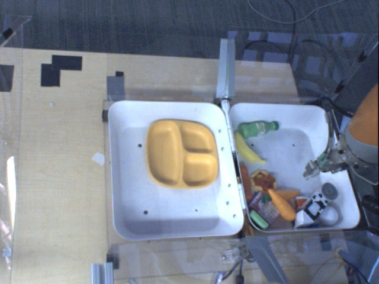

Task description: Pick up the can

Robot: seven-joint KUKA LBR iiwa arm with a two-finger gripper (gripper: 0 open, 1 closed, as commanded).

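**A:** Can [327, 215], where does it lie?

**B:** In the right one of the 2 bins [296, 112], at its near corner on the arm's side, close to an orange carrot [282, 205].

**A:** And the gripper [321, 165]?

**B:** It hangs just beyond the can, apart from it. Released or clenched, I cannot tell.

The can [324, 208] lies on its side in the right bin's [296, 114] near right corner, close against the right wall. It is silvery metal with a black-and-white label around its body, and its rounded grey end faces the near right corner.
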